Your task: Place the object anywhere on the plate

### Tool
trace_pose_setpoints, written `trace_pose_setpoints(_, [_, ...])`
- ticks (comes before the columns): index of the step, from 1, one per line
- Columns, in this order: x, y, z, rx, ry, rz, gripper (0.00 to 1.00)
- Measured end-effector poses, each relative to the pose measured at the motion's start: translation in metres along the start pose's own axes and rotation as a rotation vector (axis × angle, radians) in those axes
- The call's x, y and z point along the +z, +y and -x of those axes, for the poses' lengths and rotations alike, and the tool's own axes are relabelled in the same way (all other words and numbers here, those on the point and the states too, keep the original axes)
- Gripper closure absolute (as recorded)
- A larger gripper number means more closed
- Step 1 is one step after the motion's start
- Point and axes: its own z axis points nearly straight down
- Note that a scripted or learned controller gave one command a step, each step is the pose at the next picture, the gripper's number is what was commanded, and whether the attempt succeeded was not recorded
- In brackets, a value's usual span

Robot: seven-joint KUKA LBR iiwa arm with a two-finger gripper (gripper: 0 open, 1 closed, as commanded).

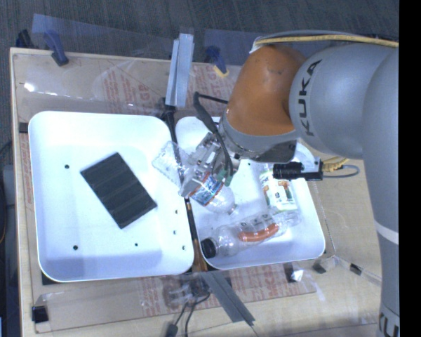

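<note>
Floor (126, 5): dark grey carpet along top of frame | Bench (28, 83): pale wood under a clear sheet, frame centre | Clamps (56, 50): blue, on bench's upper edge | Light: bright, even

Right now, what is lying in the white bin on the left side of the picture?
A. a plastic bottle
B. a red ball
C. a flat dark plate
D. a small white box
C: the flat dark plate lies alone on the floor of the left bin.
</note>
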Motion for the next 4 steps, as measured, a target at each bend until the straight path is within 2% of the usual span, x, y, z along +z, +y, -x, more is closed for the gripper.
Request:
trace_pose_setpoints(1, [0.001, 0.143, 0.02, -0.281, 0.001, 0.001, 1.0])
trace_pose_setpoints(2, [0.069, 0.155, -0.03, -0.434, 0.005, 0.0, 1.0])
trace_pose_setpoints(3, [0.069, 0.155, -0.03, -0.434, 0.004, 0.0, 0.0])
trace_pose_setpoints(4, [-0.001, 0.1, -0.08, -0.489, 0.001, 0.001, 0.0])
